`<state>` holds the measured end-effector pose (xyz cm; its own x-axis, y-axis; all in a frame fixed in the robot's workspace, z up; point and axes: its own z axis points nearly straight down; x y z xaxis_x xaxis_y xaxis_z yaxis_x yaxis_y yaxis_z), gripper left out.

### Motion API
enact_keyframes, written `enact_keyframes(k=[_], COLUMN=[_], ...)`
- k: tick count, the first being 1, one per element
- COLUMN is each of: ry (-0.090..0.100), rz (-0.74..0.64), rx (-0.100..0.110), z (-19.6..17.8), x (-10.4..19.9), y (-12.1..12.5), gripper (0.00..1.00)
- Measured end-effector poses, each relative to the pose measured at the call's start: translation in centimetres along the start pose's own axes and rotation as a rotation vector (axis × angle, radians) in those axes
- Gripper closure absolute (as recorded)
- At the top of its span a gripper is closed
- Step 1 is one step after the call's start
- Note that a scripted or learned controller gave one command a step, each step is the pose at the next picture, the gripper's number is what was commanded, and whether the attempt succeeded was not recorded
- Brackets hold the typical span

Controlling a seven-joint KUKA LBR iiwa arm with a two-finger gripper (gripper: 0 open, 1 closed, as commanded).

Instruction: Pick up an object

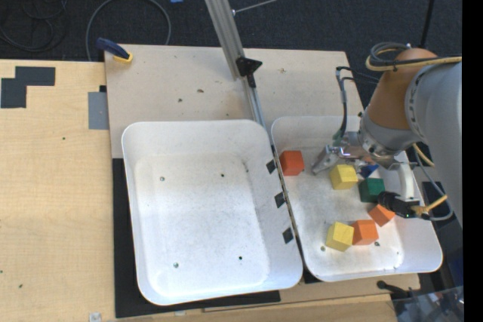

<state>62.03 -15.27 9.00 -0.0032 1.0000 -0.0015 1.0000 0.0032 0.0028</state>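
Yellow block is sitting in the right bin, just beside the gripper. It's lining up a grab; can't tell the jaw state, and next it needs centering over 1 block.

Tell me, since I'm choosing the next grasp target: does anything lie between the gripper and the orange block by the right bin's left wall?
Nothing visible does. The gripper sits just right of the orange block over bare right bin floor; the nearest yellow block lies to the gripper's other side.
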Motion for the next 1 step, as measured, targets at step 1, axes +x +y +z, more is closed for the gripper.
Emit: enact_keyframes(k=[1], ry=[0.001], rz=[-0.004], rx=[0.007], z=[-1.02], x=[0.10], y=[-0.28], gripper=[1.00])
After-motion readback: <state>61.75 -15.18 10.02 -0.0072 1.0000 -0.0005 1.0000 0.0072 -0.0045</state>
